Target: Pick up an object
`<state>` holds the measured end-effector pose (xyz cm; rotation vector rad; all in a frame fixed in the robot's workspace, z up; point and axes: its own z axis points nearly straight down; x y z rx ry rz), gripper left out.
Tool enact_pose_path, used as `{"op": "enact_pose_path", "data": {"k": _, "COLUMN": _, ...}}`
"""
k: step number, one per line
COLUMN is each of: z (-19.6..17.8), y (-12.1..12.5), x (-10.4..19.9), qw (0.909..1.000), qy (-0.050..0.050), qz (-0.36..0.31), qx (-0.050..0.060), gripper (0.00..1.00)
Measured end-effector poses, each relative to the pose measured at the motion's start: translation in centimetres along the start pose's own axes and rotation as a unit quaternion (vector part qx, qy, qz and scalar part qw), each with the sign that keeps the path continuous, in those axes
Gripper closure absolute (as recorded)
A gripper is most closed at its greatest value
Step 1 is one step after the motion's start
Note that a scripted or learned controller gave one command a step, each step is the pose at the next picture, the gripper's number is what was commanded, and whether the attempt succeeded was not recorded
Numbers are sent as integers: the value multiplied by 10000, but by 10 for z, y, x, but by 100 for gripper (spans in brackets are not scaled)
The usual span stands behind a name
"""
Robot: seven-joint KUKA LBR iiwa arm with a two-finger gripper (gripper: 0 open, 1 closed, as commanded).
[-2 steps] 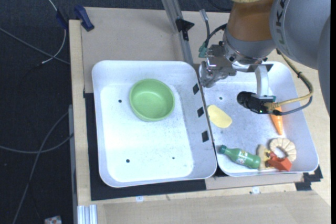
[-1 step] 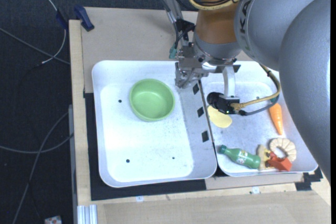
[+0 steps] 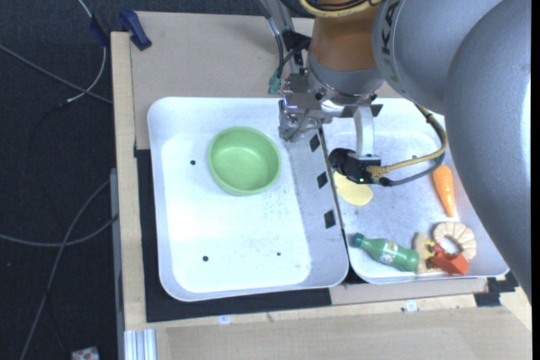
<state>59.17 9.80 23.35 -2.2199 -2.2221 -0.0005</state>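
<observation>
A green bowl [image 3: 245,160] sits upright in the upper half of the left bin [image 3: 228,265]. The right bin [image 3: 396,135] holds a flat yellow piece [image 3: 356,191], an orange carrot [image 3: 445,190], a green bottle [image 3: 385,251] lying on its side, a tan ring-shaped toy [image 3: 454,237] and a small red piece [image 3: 449,264]. My gripper [image 3: 291,129] hangs over the far end of the divider between the bins, just right of the bowl's rim. I see nothing held in it. The wrist hides part of the right bin's far side.
The arm's large grey body [image 3: 472,55] covers the bench's upper right. Black tabs [image 3: 325,180] line the divider between the bins. A blue clip [image 3: 133,28] sits at the bench's far left corner. Cables [image 3: 51,97] lie on the dark floor at left.
</observation>
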Motion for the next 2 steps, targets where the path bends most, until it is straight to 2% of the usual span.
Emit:
{"op": "enact_pose_path", "data": {"k": 1, "z": 2, "y": 13, "x": -6, "qw": 10000, "qy": -5, "qz": 13, "qx": -13, "gripper": 100}}
{"op": "enact_pose_path", "data": {"k": 2, "z": 2, "y": 13, "x": -6, "qw": 10000, "qy": -4, "qz": 8, "qx": -9, "gripper": 0}}
